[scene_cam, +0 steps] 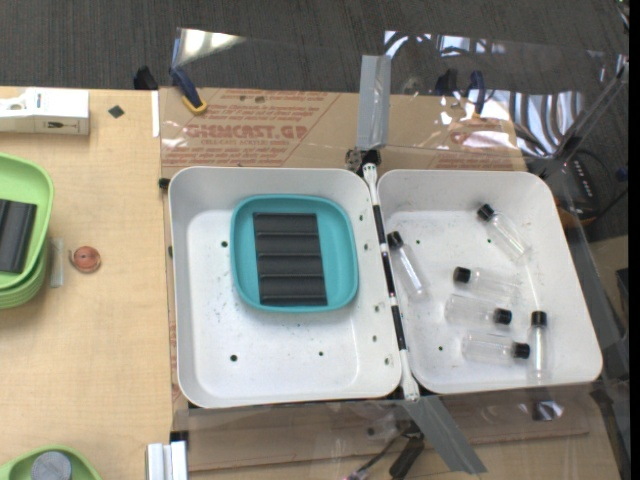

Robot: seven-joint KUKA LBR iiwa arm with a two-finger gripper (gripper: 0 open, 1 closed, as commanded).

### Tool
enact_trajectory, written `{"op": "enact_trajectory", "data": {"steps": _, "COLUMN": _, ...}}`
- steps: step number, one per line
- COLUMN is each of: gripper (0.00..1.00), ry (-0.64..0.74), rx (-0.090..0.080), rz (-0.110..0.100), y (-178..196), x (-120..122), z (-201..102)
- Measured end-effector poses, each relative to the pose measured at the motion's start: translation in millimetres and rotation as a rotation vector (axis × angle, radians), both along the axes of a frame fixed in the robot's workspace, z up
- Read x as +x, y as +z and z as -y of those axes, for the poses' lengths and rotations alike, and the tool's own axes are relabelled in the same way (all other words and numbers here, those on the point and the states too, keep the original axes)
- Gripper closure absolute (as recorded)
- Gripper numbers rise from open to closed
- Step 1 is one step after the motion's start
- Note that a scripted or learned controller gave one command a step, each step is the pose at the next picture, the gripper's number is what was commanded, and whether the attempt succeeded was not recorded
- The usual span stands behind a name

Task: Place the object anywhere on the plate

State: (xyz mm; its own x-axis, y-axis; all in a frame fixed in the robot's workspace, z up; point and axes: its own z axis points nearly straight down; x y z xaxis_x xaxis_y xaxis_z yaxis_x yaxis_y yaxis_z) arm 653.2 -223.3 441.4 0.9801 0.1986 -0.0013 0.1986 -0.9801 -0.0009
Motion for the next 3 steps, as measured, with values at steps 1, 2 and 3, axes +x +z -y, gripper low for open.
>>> {"op": "enact_trajectory", "data": {"steps": 1, "gripper": 0.0, "ry": 0.0, "rx": 0.0, "rz": -0.003, "y": -1.5, "x": -0.9, "z": -0.2}}
{"op": "enact_trajectory", "data": {"steps": 2, "gripper": 0.0, "ry": 0.001, "rx": 0.0, "rz": 0.0, "y": 0.2, "x": 0.5, "z": -0.6}}
{"op": "enact_trajectory", "data": {"steps": 3, "gripper": 0.0, "ry": -0.001, "rx": 0.001, "rz": -0.004, "y": -2.4, "x": -1.2, "z": -0.4}}
